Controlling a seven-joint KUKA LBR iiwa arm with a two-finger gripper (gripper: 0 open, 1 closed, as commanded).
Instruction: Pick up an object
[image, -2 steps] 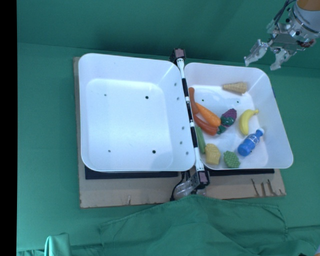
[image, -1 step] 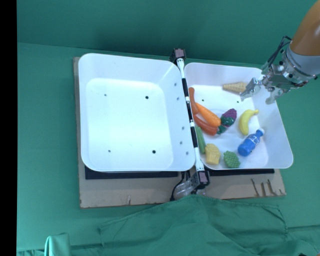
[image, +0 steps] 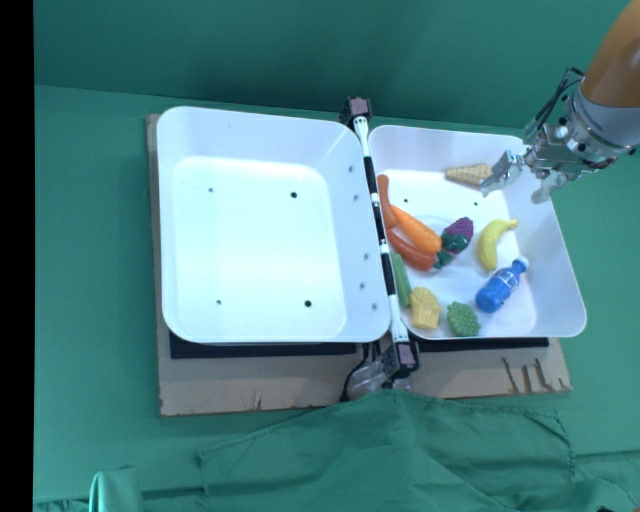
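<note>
A: Right bin (image: 560, 300), contents?
B: Two carrots (image: 412, 236) near divider; purple grapes (image: 457, 235) beside; banana (image: 495, 243); blue bottle (image: 501, 285); corn cob (image: 425, 307); green piece (image: 462, 319); green pod (image: 400, 279) along left wall; waffle cone (image: 468, 175) at far side.
A: Left bin (image: 170, 130)?
B: Bare white floor, a few dark holes.
A: Gripper (image: 522, 178)?
B: Above right bin's far right corner, just beside waffle cone. Fingers spread apart, nothing between.
A: Underneath?
B: Cardboard sheet (image: 250, 400), green cloth (image: 400, 450) in front.
</note>
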